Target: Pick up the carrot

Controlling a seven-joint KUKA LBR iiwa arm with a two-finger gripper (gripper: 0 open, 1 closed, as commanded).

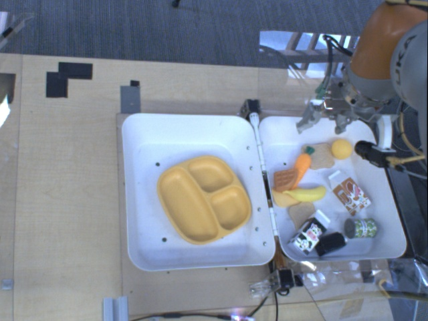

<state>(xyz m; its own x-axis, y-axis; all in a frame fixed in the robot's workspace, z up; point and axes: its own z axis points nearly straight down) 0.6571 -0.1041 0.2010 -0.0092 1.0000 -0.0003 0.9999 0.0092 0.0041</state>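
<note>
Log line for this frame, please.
gripper: open, above right bin's far edge | carrot: lying in bin, ungrasped | stage: pre-grasp

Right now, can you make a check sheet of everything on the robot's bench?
Surface: wooden bench bearing two white bins side by side.
Job's things: carrot in the right bin, leaning on a bacon-like piece.
Clutter: banana, lemon, small box, green can, black-and-white carton; yellow divided plate in the left bin.
Grippers: gripper above the right bin's far edge, holding nothing.
Cables: wires at the bench's near edge.
Surroundings: grey carpet.
</note>
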